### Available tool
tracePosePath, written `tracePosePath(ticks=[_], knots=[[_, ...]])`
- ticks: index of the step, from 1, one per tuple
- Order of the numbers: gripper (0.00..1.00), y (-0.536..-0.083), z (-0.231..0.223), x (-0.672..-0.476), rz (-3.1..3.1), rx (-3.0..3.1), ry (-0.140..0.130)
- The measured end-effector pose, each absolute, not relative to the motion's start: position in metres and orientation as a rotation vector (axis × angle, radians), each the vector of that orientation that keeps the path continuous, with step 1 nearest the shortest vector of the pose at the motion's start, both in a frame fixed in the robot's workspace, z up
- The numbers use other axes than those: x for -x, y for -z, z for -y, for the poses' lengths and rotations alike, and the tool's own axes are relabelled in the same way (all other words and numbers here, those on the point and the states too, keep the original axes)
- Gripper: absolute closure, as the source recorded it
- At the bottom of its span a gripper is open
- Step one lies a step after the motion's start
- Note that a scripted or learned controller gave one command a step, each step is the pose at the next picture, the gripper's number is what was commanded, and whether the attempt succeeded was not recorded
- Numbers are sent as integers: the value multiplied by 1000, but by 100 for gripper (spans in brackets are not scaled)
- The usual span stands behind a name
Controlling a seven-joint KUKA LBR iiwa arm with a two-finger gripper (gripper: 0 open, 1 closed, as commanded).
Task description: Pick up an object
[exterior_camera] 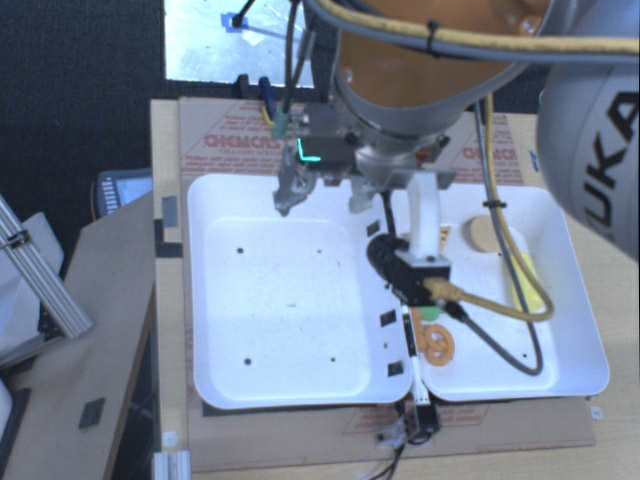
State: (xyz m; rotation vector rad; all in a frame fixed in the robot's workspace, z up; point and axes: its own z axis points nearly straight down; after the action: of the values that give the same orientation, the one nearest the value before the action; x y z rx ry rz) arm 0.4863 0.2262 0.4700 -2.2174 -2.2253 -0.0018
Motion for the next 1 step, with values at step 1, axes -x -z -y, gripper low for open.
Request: tracePosePath(ticks=[1], knots=[[100, -481, -227, -487, 2228, 2215, 6]])
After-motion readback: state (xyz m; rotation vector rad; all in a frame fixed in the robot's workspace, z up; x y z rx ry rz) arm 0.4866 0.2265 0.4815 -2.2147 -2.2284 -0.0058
